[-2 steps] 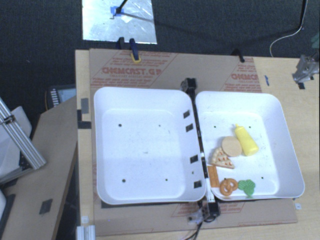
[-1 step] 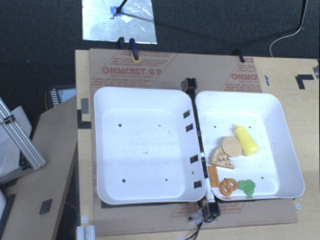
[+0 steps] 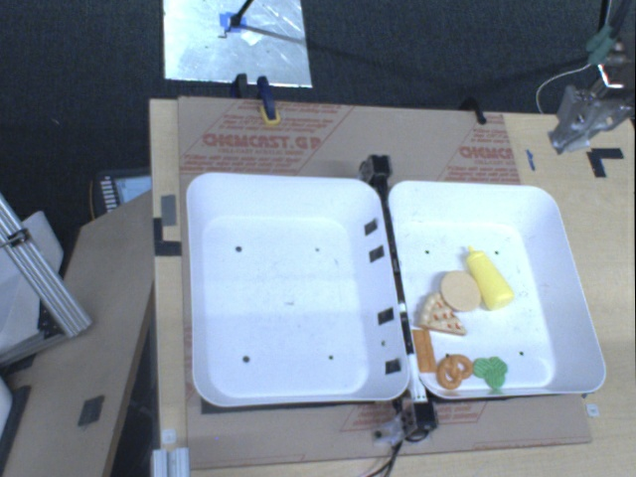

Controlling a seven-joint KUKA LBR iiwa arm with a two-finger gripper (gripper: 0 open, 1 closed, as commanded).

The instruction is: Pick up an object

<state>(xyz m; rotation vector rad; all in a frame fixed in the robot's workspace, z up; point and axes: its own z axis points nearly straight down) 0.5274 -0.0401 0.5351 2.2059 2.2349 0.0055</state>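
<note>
White plastic forms two shallow bins, set side by side on one brown cardboard-covered bench (image 3: 338,132) printed with red lettering. The left bin (image 3: 283,291) shows a bare floor with small dark dots. The right bin (image 3: 542,266) holds six small items, all grouped in its lower left part.

Items, largest first: one yellow bottle (image 3: 488,276), long axis running from upper left to lower right, its narrow cap end pointing to the upper left; one tan round disc (image 3: 460,290), touching the bottle's left side; one pizza slice (image 3: 441,316), just below the disc, its tip pointing to the upper left; one orange strip (image 3: 422,350), upright along the bin's left wall; one pretzel (image 3: 454,370); one green leafy piece (image 3: 490,371), just beside the pretzel.

The gripper (image 3: 586,117) hangs at the upper right, over the bench's far corner and well apart from the items. Whether it is released or clenched cannot be determined.

Dark carpet surrounds the bench. One silvery square sheet (image 3: 237,28) lies beyond the far edge.
</note>
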